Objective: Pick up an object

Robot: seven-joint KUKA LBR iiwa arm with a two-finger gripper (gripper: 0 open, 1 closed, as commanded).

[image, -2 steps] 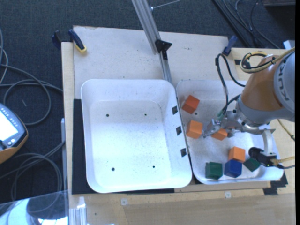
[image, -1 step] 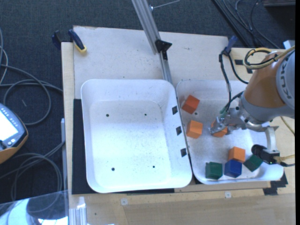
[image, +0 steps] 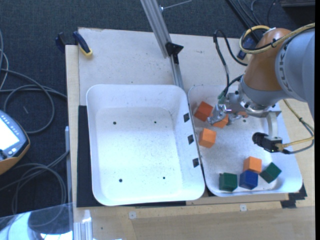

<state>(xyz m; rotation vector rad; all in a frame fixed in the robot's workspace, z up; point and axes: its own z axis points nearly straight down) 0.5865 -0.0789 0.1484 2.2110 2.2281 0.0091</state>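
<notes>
My gripper (image: 219, 117) is low in the right bin (image: 290, 176), near its upper left part. An orange cube (image: 203, 110) lies just to its left, almost touching it. A small orange piece (image: 223, 122) shows right under the gripper, mostly hidden by it. Another orange cube (image: 207, 137) rests a little below and to the left. Along the bin's front edge sit a green cube (image: 228, 181), a blue cube (image: 248, 179), an orange cube (image: 253, 163) and a dark green cube (image: 271, 172).
The left bin (image: 100, 96) lies beside the right one, and black clips (image: 190, 139) sit on the shared wall. A metal pole (image: 157, 21) rises behind the bins. Cables (image: 295, 143) hang from the arm over the right bin.
</notes>
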